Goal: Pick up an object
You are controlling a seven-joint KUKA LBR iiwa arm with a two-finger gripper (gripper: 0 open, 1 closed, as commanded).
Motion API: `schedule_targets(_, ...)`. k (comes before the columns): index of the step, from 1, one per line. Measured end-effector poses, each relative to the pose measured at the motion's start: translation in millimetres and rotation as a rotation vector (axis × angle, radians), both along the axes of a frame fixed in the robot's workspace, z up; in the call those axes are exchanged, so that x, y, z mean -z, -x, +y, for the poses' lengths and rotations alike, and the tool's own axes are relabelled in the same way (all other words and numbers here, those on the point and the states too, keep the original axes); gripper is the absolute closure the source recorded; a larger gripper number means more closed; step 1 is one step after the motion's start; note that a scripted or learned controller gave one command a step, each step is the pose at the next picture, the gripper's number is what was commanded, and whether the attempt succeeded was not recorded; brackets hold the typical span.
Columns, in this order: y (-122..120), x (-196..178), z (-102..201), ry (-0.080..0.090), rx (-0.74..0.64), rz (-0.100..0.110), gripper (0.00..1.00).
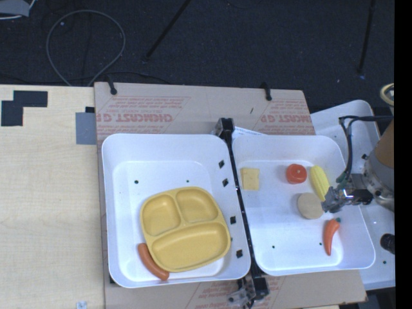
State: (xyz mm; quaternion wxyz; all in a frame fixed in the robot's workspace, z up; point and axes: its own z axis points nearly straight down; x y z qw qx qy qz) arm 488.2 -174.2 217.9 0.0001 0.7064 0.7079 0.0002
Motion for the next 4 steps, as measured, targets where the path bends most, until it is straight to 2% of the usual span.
schedule_targets(2, -11.1, 4.9, 91.4, -0.003, -0.002, 0.006, 1.00)
schedule_targets(4, -33.0, 11.5, 206.0, -0.002, -0.003, 0.004, 1.00)
